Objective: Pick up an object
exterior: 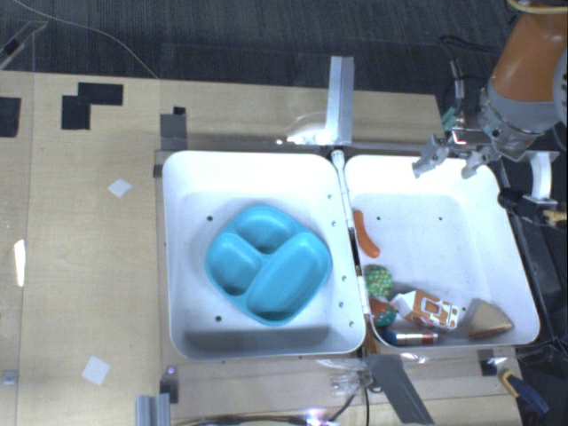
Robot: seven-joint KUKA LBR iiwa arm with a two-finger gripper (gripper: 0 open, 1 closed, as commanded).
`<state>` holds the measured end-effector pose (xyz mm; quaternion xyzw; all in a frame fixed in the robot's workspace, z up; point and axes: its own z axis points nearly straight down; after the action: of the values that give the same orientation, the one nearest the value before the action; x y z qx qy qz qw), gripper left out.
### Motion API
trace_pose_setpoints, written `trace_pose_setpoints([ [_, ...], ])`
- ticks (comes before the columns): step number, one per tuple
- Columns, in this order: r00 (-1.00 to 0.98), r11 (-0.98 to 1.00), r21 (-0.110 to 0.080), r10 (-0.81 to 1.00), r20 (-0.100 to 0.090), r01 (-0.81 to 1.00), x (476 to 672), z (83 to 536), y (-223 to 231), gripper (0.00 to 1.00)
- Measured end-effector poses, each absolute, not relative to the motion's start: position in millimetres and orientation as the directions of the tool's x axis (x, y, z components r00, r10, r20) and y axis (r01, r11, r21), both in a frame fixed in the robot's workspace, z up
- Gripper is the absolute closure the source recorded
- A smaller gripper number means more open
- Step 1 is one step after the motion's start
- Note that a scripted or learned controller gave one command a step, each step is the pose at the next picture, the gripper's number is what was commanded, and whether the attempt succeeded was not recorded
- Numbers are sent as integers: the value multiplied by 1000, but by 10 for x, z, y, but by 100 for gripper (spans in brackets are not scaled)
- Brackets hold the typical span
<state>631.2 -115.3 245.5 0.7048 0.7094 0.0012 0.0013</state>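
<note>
My gripper [448, 163] hangs over the back edge of the right bin [444, 211], open, with nothing between its fingers. Well in front of it, along the bin's left wall, lies an orange sausage-shaped piece [366, 235]. A green knobbly ball [379, 280], a white carton with orange print [430, 310], a red and black marker [410, 335] and a brown wedge [488, 319] crowd the near side of that bin. A blue divided plate [266, 263] lies in the left bin [191, 193].
A metal post [341, 100] stands behind the seam between the bins. The arm's orange band [531, 60] is at the upper right. Black markers [89, 103] sit on the wooden bench at far left.
</note>
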Motion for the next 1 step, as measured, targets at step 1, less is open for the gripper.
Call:
trace_pose_setpoints([
  [1,33,-33,4,999,-1,999,5807,2539,-1606,0],
])
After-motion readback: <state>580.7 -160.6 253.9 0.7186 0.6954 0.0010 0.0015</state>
